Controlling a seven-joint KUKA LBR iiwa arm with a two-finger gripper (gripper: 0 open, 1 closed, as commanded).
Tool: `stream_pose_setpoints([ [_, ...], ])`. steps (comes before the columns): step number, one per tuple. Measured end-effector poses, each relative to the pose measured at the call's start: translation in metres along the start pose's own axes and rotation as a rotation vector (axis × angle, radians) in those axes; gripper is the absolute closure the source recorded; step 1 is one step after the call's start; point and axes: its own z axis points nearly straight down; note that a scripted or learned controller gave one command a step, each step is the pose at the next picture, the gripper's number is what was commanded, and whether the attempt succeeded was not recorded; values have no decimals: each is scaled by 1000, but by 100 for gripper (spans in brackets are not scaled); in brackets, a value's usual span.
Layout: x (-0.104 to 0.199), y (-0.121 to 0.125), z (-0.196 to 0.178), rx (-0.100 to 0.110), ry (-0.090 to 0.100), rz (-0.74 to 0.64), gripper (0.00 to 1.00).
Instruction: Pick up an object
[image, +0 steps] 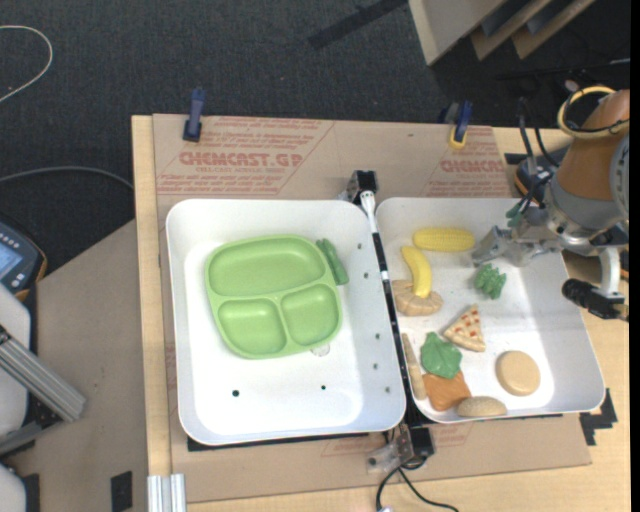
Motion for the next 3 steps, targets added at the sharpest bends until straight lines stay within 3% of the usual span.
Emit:
stream_pose_setpoints([
  [1,-1,-1,-12,-4,-8,-1,100],
  [3,-1,1,-33,-10,-12,-3,100],
])
